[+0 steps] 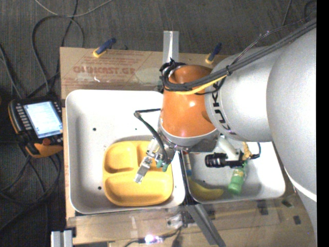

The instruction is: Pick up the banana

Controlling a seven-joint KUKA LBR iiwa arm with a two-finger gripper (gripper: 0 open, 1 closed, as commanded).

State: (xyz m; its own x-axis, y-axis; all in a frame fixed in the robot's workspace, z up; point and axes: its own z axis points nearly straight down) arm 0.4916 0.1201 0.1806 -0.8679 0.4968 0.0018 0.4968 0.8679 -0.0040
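Note:
The banana (pixel 207 191) lies near the front edge of the right bin (pixel 267 189), partly under the arm, with only its lower curve showing. My gripper (pixel 148 166) hangs over the left bin (pixel 82 138), above the right part of a yellow divided plate (pixel 123 181). It is left of the banana, across the wall between the two bins, and nothing shows in it. The orange wrist band (pixel 186 107) and the grey arm hide the back of the right bin.
A small green bottle (pixel 236 181) stands just right of the banana in the right bin. The yellow plate covers the front middle of the left bin. A cardboard sheet (pixel 108 71) lies behind the bins. A teach pendant (pixel 38 120) sits off the bench at the left.

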